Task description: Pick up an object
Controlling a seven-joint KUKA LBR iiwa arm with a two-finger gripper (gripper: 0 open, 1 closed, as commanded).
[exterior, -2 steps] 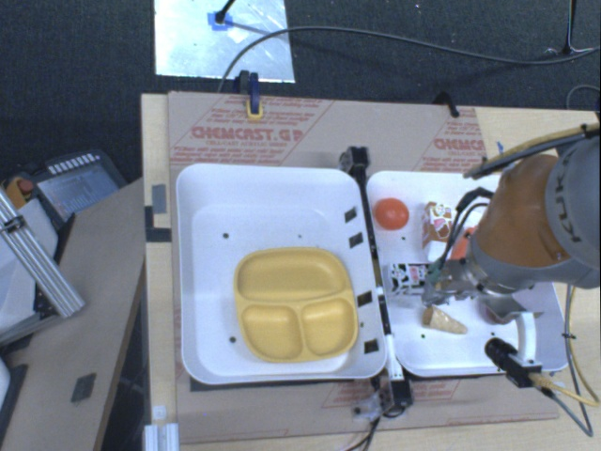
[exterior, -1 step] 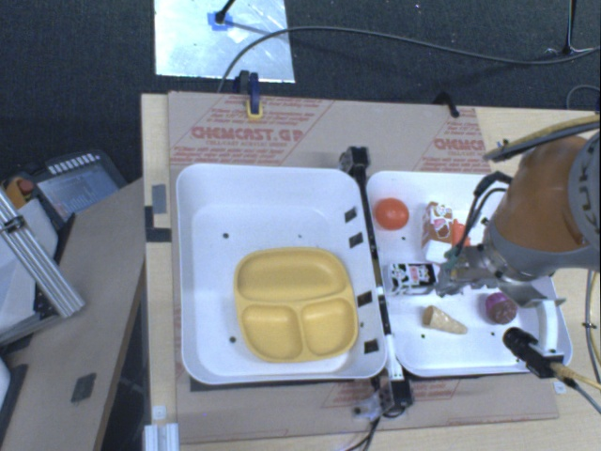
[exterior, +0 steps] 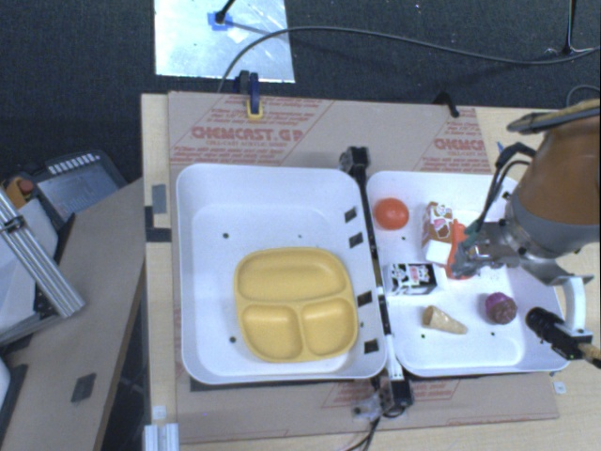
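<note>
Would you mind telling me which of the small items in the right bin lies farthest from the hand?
The orange ball, at the bin's upper left. The purple ball, cone and black-and-white carton all lie nearer the hand.

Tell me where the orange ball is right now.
The orange ball lies in the right bin, at its upper left corner, near the divider, left of the small carton.

Even, bright overhead light washes out the white bins (exterior: pixel 282 181) left of the gripper (exterior: pixel 462 256), glares off a foil sheet (exterior: pixel 221 26) far beyond, shadows soft, image slightly grainy.
</note>
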